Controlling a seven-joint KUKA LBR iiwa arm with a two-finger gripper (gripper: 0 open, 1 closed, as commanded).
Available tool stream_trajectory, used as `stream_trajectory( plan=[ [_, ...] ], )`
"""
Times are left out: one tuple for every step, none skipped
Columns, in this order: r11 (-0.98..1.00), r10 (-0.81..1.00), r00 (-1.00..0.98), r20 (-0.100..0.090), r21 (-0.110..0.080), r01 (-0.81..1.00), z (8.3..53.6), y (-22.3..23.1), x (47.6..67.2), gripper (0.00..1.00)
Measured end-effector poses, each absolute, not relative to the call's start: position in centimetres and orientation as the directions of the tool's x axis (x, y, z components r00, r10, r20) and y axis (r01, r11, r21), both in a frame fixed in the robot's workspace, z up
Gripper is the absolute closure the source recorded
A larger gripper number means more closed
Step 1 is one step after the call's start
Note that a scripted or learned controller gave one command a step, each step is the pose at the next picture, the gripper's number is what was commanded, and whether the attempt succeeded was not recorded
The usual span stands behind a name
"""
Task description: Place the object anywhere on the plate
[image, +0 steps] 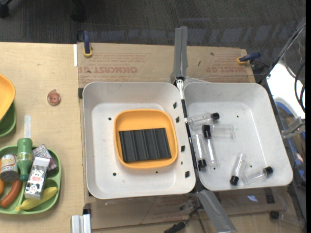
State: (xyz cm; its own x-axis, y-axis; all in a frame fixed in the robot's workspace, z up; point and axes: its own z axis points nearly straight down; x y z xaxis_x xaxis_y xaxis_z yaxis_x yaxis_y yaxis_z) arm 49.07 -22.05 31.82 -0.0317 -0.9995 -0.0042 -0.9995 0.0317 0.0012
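Note:
An orange-yellow plate (123, 125) sits in the middle of the left bin (97, 101). A dark grey ribbed slab (146, 145) lies flat on the plate, covering most of its centre. In the right bin (252, 98) lie several clear plastic tubes with black caps: one near the left wall (203, 118), one upright-looking beside it (209, 141), and two near the front right (237, 168) (257, 174).
A green tray (54, 191) of toy food stands on the wooden table at the left, with a yellow bowl (5, 97) above it. Cardboard (131, 64) lies behind the bins, held by clamps. A metal post (181, 52) rises between the bins at the back.

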Motion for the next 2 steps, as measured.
stream_trajectory(
  plan=[
    [-0.097, -0.995, 0.097, -0.004, -0.003, -0.995, 39.2, -22.2, 48.3, 0.00],
    [-0.433, -0.901, 0.433, -0.005, -0.001, -0.901, 32.5, -21.3, 47.9, 0.00]
  ],
)
